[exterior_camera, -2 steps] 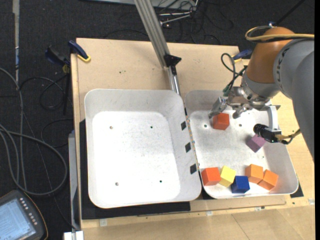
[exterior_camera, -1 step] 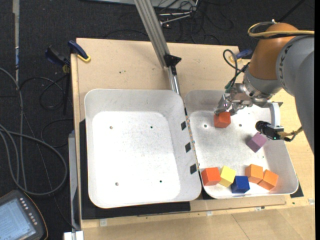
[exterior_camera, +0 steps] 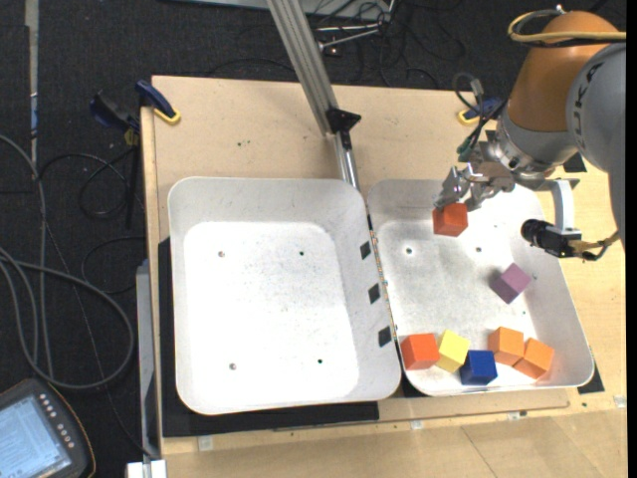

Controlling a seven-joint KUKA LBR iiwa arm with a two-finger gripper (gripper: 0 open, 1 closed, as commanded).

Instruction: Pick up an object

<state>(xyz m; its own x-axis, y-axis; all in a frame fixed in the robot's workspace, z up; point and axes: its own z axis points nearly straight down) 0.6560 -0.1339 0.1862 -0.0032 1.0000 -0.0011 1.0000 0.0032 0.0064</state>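
My gripper (exterior_camera: 460, 193) hangs over the far left part of the right bin (exterior_camera: 403, 199). A red-orange cube (exterior_camera: 450, 220) sits right at its fingertips, and the fingers look closed on the cube's top. The cube appears lifted a little off the bin floor. A purple cube (exterior_camera: 512, 282) lies alone in the middle of that bin. Along the bin's near edge sit an orange cube (exterior_camera: 420, 350), a yellow cube (exterior_camera: 453, 351), a blue cube (exterior_camera: 479, 367) and two more orange cubes (exterior_camera: 524, 351).
The left bin (exterior_camera: 181, 267) lies beside the right one, with black clips along their shared edge. A slanted metal pole (exterior_camera: 311, 68) crosses the bench's far side. Clamps sit at the bench's far corners.
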